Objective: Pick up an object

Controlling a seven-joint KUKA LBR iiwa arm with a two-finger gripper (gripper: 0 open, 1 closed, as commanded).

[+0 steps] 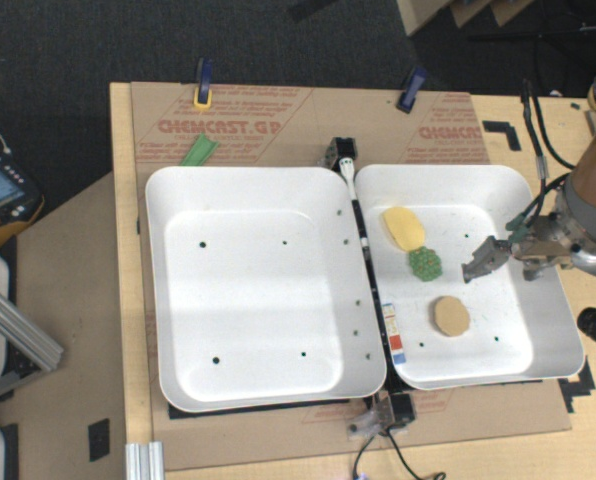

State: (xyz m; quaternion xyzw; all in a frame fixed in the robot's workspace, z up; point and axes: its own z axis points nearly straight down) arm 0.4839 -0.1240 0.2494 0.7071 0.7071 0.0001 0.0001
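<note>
Both bins, left point(248, 298) and right point(508, 328), look like smooth white plastic, slight sheen, small dark holes in the floors. Board point(278, 118) under them: matt brown cardboard, red print. Yellow piece point(405, 228): smooth, matt, looks soft. Green ball point(425, 263): bumpy rough surface. Tan disc point(452, 317): matt, fine-grained, wood or cork-like, can't tell. Gripper point(481, 265): dark grey, dull metal or plastic. Blue clamps point(204, 78) at board edge: glossy plastic. Floor point(78, 28): dark rough carpet-like texture. Rail point(18, 323) at left: brushed metal
</note>
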